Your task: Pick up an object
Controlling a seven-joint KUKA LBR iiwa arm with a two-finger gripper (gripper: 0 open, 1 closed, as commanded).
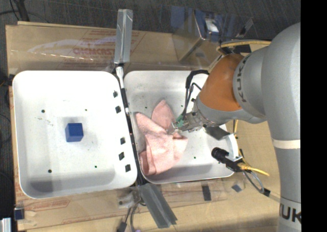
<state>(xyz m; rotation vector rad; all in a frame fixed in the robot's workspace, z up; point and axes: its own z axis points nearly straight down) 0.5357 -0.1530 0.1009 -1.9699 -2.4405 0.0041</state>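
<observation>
1. Two shallow white bins are seen side by side on a bench that is covered with brown cardboard (61, 47): a left bin (20, 123) and a right bin (153, 80), whose inner walls are set against each other.
2. A small blue cube (74, 132) is found in the left bin, on the floor a little left of the middle and well apart from every wall.
3. A crumpled pink cloth (156, 146) is spread in the right bin, in the half nearer the shared wall. It runs from about the bin's middle down towards the bin's lower wall in the view, and its left edge is laid just beside the shared wall.
4. The grey arm (281, 72) is brought in from the right of the view, and its orange band (222, 85) is held above the right bin's far half.
5. The gripper (179, 125) is lowered to the cloth's upper right edge, where it seems to be touching the fabric.
6. Whether the gripper is spread or pressed together cannot be told from this angle, so no hold on the cloth can be confirmed.
7. A grey metal bar (124, 37) is fixed upright at the far end of the seam between the bins, and small black clips (122, 141) are lined along that seam.
</observation>
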